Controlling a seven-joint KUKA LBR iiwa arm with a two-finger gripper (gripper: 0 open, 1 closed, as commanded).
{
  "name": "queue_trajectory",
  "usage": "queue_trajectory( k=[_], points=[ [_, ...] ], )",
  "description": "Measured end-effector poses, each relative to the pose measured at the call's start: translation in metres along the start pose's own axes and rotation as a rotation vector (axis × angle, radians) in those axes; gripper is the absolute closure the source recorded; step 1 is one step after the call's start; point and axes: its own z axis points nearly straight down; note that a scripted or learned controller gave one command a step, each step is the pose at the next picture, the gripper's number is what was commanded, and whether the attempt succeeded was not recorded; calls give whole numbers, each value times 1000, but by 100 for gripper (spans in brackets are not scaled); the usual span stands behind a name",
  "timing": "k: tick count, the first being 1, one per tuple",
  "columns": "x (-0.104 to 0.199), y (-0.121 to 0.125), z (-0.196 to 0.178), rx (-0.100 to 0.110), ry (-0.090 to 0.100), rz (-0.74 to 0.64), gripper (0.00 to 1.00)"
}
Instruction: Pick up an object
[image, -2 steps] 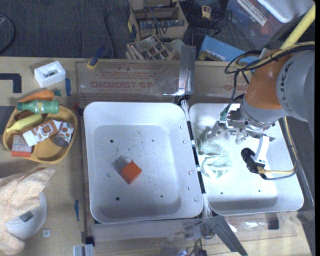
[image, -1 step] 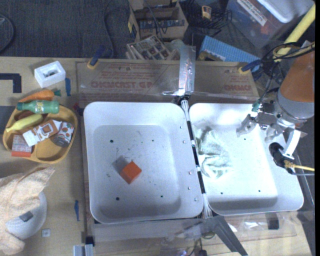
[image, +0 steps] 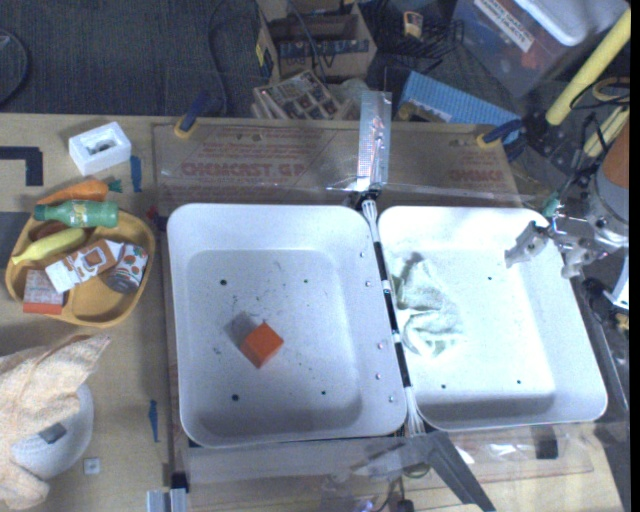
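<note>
An orange block (image: 263, 344) lies on the floor of the left bin (image: 190, 250), a little left of its middle, with a dark shadow beside it. A crumpled pale green and white cloth (image: 425, 306) lies in the right bin (image: 570, 390), close to the divider between the bins. My gripper (image: 547, 253) hangs over the right bin's far right edge, well away from the cloth and the block. It is open, with its two fingers spread and nothing between them.
A yellow bowl (image: 110, 308) holding a green bottle, a banana and packets stands on the bench at the left. A beige cloth (image: 45, 385) lies below it. A small white box (image: 100, 147) sits at the back left. A clear panel (image: 260, 165) runs behind the bins.
</note>
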Motion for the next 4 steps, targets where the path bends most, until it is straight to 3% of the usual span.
queue_trajectory(
  k=[1, 2, 3, 4],
  points=[
    [75, 40, 44, 1, 1, 117, 0],
    [-1, 38, 3, 0, 0, 70, 0],
    [70, 69, 102, 6, 2, 20, 0],
    [98, 64, 86, 6, 2, 65, 0]
  ],
)
